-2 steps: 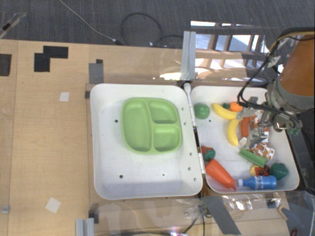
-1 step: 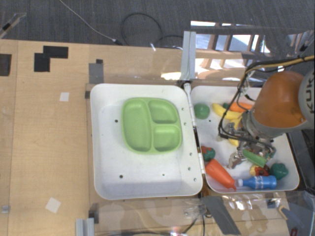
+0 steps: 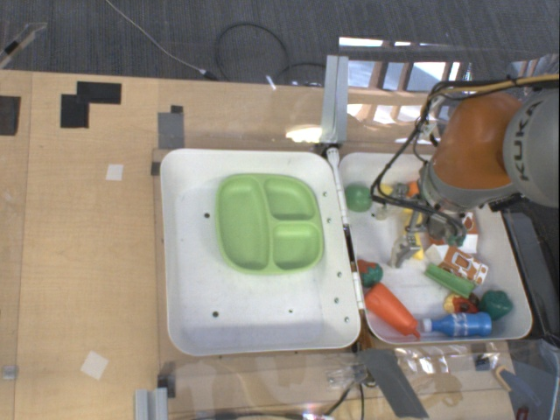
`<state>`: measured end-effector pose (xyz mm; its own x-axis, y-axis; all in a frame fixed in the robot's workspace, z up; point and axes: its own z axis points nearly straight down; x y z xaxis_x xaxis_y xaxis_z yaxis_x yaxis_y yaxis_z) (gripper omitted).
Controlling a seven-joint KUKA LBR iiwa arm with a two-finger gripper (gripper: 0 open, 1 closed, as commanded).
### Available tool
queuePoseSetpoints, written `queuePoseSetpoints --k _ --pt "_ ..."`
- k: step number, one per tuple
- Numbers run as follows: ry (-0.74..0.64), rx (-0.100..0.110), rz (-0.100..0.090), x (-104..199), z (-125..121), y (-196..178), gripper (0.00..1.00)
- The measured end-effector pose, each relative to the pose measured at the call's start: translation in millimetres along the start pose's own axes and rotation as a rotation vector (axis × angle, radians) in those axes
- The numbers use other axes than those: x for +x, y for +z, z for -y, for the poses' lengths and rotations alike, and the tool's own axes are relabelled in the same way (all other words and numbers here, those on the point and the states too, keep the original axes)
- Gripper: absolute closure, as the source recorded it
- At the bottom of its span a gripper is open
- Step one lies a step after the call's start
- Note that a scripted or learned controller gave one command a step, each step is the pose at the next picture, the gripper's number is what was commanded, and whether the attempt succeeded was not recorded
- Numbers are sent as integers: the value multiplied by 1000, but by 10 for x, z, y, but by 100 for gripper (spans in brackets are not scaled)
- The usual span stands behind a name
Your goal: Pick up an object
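Observation:
My gripper [image 3: 405, 250] hangs low inside the right white bin [image 3: 518, 322], under the orange-banded wrist. It is over the bin's middle, just above a small yellow item [image 3: 418, 253]. Right of it lies a white and orange patterned box [image 3: 464, 262] and a green cylinder [image 3: 450, 279]. A green ball [image 3: 357, 198] sits at the bin's left wall. An orange carrot [image 3: 391, 311] and a blue bottle [image 3: 459, 325] lie near the front. Nothing shows as held.
The left white bin [image 3: 201, 322] holds a green divided plate [image 3: 268, 223]. A dark green piece [image 3: 496, 303] and a small red and green piece [image 3: 370, 274] also lie in the right bin. Black cables run from the wrist over the bin's back edge.

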<state>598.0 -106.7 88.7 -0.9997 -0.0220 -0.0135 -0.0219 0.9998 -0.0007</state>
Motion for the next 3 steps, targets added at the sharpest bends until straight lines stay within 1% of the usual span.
queuePoseSetpoints --k 1,2,3 --pt "28 -1 -19 -712 -145 25 0" --pt "56 0 -1 178 -238 -7 0" --pt "-28 0 1 233 184 -7 0"
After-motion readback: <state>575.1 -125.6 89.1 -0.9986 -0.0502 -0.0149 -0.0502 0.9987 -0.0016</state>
